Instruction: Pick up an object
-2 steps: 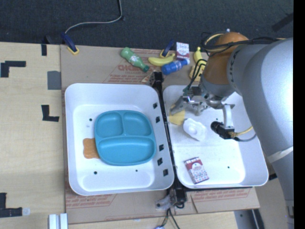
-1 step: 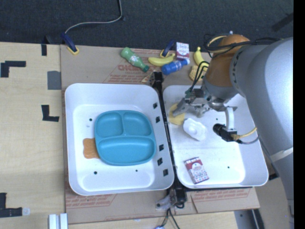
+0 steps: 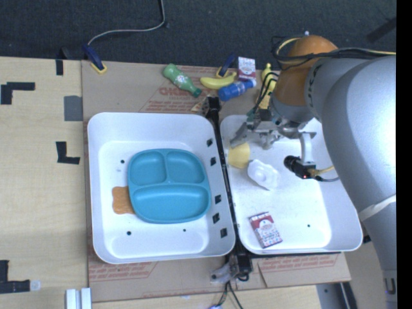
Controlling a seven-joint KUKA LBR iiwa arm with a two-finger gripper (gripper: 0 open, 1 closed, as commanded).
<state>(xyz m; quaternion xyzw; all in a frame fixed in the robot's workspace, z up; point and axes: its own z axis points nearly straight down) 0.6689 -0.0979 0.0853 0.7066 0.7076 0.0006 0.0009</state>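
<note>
Pincer (image 3: 250, 131) sits low over the right bin (image 3: 322, 230), near its back-left corner, reaching in from the right. Fingers (image 3: 241, 134) look slightly spread w/ nothing between them, though the view is small and partly blocked by the wrist, so not 100% sure. Fingertips are just above a pale yellow rounded object (image 3: 239, 155), close to it; can't tell if touching.

Yellow object lies at the right bin's left wall, approx. mid-back. Just beside it to the right, touching or nearly so, is a white crumpled-looking item (image 3: 264, 174). Well apart from both, toward the bin's front, lies a small red-and-white card box (image 3: 265, 229), flat, tilted a bit.

Black cable w/ small dark connector (image 3: 299, 166) hangs off the wrist over the bin's right half. Grey arm (image 3: 360, 127) fills the right side, orange band (image 3: 306, 66) above the wrist.

Left bin (image 3: 106, 172) holds a blue divided plate (image 3: 169, 185), three compartments, approx. centred. Orange-brown flat piece (image 3: 120, 200) pokes out from under the plate's left edge.

Behind the bins, on the cardboard (image 3: 129, 92): green bottle (image 3: 181, 80) lying on its side, banana (image 3: 217, 81), blue bottle (image 3: 235, 89) just beside the banana, small red-and-white carton (image 3: 246, 66) near those. Blue clamp (image 3: 95, 58) at the cardboard's back-left corner, w/ a grey cord running up from it.
</note>
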